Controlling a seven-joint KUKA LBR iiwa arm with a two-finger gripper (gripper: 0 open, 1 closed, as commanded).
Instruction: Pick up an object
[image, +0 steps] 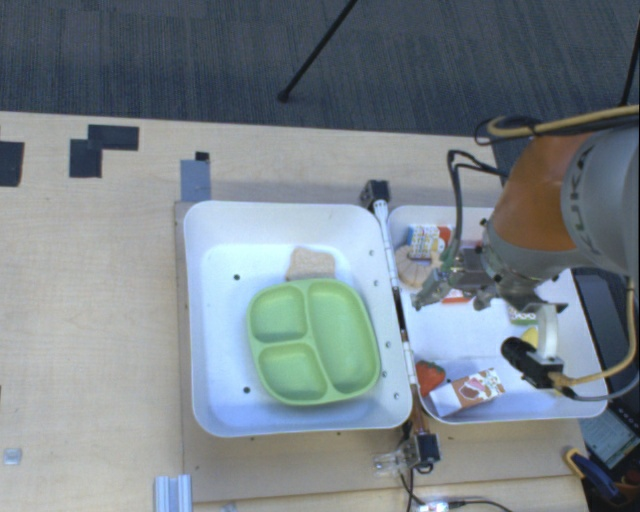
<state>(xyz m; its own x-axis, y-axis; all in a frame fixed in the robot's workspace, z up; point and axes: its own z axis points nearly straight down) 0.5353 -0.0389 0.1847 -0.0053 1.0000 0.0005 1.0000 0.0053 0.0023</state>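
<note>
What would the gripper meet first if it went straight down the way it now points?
Probably the bare white floor of the right-hand bin, close to its left wall. The gripper hangs over that patch, with a small colourful packet and a flat tan item just beyond it. Depth is unclear from this view.

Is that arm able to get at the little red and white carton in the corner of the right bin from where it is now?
Probably yes. The carton lies in the open at the right bin's near edge, nothing on top of it. The gripper hangs over the same bin, slightly farther back. A red thing beside it might crowd the grasp.
</note>
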